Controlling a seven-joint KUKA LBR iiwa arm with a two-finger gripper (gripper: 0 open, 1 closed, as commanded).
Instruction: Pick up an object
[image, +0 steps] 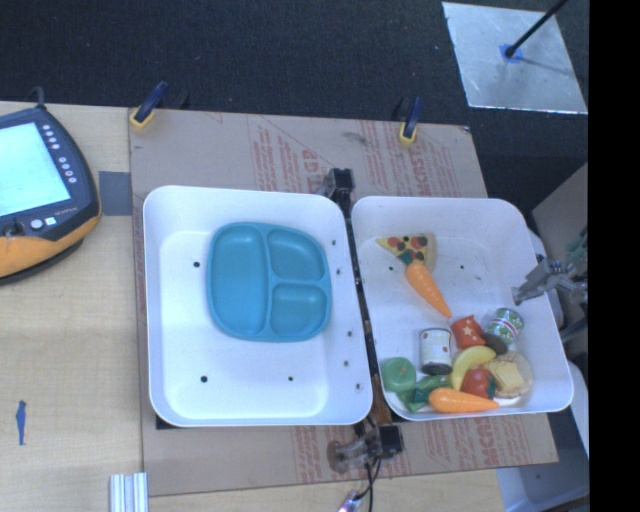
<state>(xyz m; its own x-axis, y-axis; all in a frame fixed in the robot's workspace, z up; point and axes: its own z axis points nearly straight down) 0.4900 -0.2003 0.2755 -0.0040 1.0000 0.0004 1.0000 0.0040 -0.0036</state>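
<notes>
My gripper (535, 283) at right bin (500, 215) edge, finger state unreadable. Toy carrot (427, 287) lies alone: light, rigid, slick plastic; grasp across thick middle.

One fixed camera high above the bench (70, 400), apparently slightly slanted, both white bins (160, 300) in frame

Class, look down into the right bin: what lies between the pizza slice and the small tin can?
In the camera view, a carrot lies slanting between the pizza slice and the tin can.
</notes>
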